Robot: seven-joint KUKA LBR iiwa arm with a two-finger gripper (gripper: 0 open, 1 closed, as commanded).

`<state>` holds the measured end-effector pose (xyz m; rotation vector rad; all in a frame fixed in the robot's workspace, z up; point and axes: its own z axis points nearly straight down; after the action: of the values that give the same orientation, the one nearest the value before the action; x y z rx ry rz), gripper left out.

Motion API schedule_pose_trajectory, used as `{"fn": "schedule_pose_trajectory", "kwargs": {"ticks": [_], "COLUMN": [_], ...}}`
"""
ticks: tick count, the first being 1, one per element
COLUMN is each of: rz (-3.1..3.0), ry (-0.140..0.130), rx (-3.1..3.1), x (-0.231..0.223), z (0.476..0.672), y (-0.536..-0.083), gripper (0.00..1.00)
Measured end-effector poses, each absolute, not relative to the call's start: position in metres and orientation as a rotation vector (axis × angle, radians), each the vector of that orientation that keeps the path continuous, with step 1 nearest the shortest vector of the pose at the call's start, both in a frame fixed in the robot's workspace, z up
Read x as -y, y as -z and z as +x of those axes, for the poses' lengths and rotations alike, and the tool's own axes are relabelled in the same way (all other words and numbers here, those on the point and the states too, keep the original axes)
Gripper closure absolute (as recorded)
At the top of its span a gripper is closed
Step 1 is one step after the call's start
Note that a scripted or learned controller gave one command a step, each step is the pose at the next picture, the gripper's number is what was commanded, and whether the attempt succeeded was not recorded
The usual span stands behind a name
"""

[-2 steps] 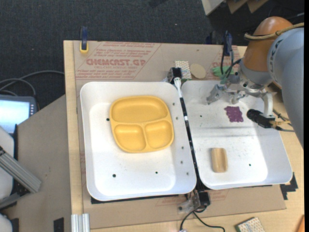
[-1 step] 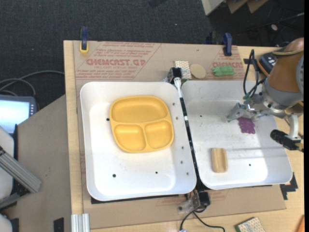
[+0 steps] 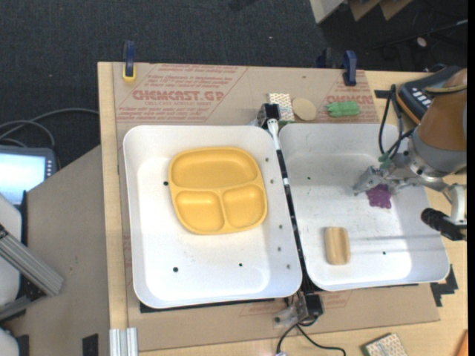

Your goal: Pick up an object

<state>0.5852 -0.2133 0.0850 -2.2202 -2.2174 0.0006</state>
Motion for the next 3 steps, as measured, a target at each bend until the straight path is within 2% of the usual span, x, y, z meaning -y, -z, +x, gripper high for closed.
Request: {"fn": "schedule_pose_trajectory", "kwargs": {"ticks": [1,2,3], "rz": [-2.223,-2.223,-2.216], "ry": [0.001,0.001,-0.003], "rx": [2.22,2.22,2.216], "x": [0.213,0.213,0.17], "z": [0.587,0.587,0.542], "y": [-0.095,-0.095,-0.084], "gripper": [1.0,0.0,0.0]}}
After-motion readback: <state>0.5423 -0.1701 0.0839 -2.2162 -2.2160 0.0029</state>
